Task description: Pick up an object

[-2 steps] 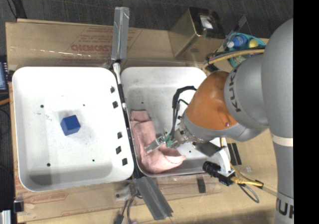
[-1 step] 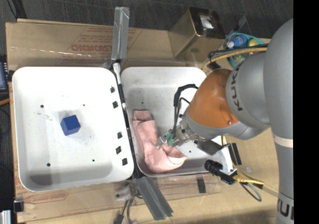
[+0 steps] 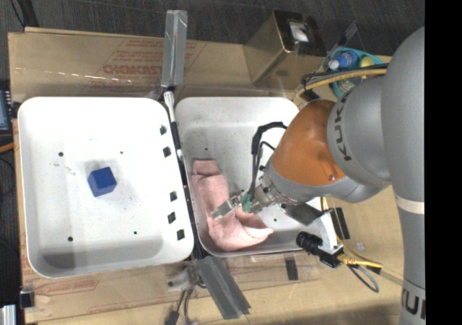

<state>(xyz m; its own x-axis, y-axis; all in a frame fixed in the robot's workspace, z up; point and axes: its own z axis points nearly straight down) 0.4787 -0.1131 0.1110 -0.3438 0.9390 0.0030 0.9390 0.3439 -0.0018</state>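
Two white bins are standing side by side: left bin (image 3: 43, 128) and right bin (image 3: 238, 110). Landmark for every entry below: pink cloth (image 3: 229, 233), which is lying crumpled in the right bin, pressing against that bin's left wall and reaching its near wall.

1. grey metal bracket (image 3: 220, 287): sitting nearer the camera than the pink cloth, just outside the bin rim, slanting down to the right.
2. gripper (image 3: 232, 206): hanging directly over the cloth's middle, low against the fabric. Whether the claw is released or clenched cannot be told, nor whether it is grasping any fabric.
3. arm (image 3: 368, 136): grey, showing its orange band (image 3: 307, 154), reaching in from the cloth's right and covering the right side of that bin.
4. blue cube (image 3: 102, 180): resting well to the left of the cloth, on the open floor of the left bin, standing apart from every wall.
5. cardboard sheet (image 3: 86, 56): lying beyond the cloth, past the far rims of both bins, carrying red print.
6. grey metal post (image 3: 175, 49): rising beyond the cloth and slightly left, at the seam between the bins.
7. brown box (image 3: 274, 53): sitting beyond the cloth and to its right, on the cardboard.
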